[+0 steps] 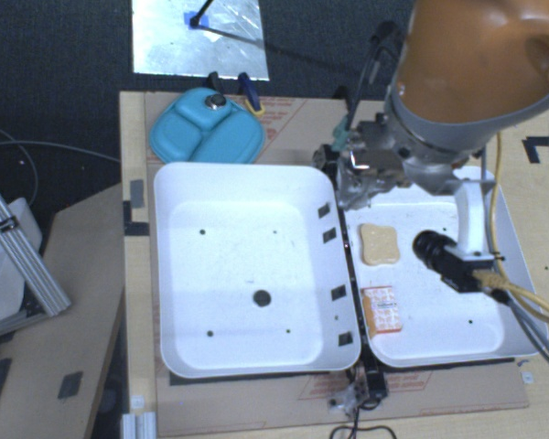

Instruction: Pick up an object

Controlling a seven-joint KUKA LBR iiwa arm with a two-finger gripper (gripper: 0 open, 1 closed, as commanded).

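Looking down on a worktop (137, 337) with two white bins side by side. In the left bin (178, 245), just a small dark round spot (262, 297) on the floor. In the right bin (494, 337), two things to pick from: a pale tan square piece (379, 244), and below it a small flat packet (382, 309) with red and orange print. Both close to the wall between the bins, near each other but not touching.

Up at the back left corner of the right bin, the claw (357, 176), hanging under the big grey and orange arm (476, 53). Cannot tell from here: open or closed? Too dark and tangled to say. Nothing seen gripped in it.

Now the part that counts. From the claw, the tan square piece just a little toward the front of the bin, very near. The packet farther the same way, past the tan piece. Long side of the packet pointing from back to front. Tan piece almost square, so no real long side. Best guess: go for the tan piece, with a short move forward and then down.

Print on the packet too small to read. Some reddish marks on the cardboard (284, 112) under the bins, also not readable.

Behind the left bin, a blue tray (207, 128).
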